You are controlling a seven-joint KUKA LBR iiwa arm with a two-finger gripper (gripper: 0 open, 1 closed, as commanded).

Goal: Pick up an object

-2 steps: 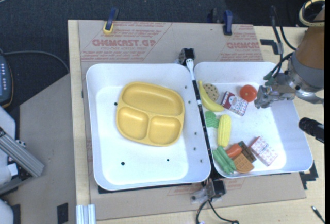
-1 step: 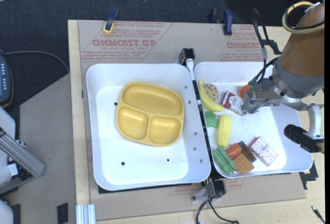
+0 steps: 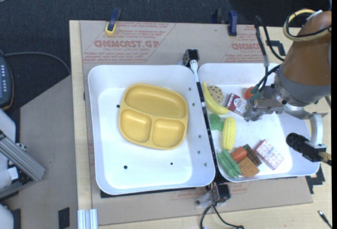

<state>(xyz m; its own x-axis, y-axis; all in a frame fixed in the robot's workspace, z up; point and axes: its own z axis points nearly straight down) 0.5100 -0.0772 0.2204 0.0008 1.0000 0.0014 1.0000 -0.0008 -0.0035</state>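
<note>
My gripper point(image 3: 252, 111) hangs low over the middle of the right bin point(image 3: 295, 167), under the grey wrist and orange band. It is just right of a small red and white carton point(image 3: 234, 101), close to it or touching. A yellow banana point(image 3: 212, 103) and a speckled cookie point(image 3: 214, 90) lie to the carton's left. A corn cob point(image 3: 229, 132) lies below the banana beside a green piece point(image 3: 216, 121). Near the front edge lie a green vegetable point(image 3: 227, 163), an orange and brown toy food point(image 3: 245, 158) and a pink and white packet point(image 3: 269, 153).
The left bin point(image 3: 105, 159) holds a yellow divided plate point(image 3: 152, 116). A black divider point(image 3: 202, 112) runs between the bins. A black cylindrical part point(image 3: 301, 145) of the arm juts over the right bin's right edge. Clamps point(image 3: 111, 23) hold the board at the back.
</note>
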